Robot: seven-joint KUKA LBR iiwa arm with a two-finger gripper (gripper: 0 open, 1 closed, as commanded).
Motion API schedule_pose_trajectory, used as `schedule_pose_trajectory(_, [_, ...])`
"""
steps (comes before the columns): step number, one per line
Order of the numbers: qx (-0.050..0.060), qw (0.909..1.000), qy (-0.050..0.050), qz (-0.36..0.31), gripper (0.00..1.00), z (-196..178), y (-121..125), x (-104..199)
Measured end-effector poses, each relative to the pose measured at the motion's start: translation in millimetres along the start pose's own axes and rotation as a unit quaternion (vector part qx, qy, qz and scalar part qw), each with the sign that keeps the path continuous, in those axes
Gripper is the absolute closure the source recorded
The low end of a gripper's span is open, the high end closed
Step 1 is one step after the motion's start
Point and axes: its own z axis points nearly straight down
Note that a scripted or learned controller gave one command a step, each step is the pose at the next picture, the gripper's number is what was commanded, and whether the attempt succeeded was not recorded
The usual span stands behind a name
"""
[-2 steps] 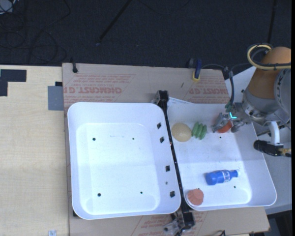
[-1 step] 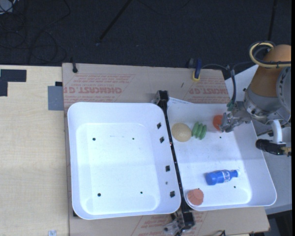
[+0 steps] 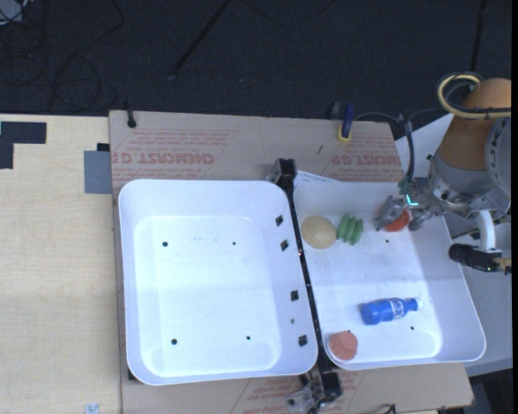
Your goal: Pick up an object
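Hovering at the right bin's (image 3: 449,339) far right side, the gripper (image 3: 399,216) pinches a small red-orange object (image 3: 398,222) between its fingers; the blue bottle (image 3: 387,310) lies well below, lengthwise left-right.

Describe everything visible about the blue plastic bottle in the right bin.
The blue plastic bottle lies on its side on the floor of the right white bin, toward the near edge. Its body is bright blue, with a paler, whitish band and a narrow neck end pointing right and slightly up in the view. Nothing touches it; the round orange-red disc lies apart, nearer the divider.
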Motion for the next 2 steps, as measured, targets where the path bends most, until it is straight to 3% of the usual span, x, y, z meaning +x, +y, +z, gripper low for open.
schedule_pose_trajectory(1, [-0.008, 1.0, 0.0, 0.003, 0.0, -52, 1, -2])
schedule_pose_trajectory(2, [-0.013, 0.9999, -0.002, 0.005, 0.0, -188, 1, -2])
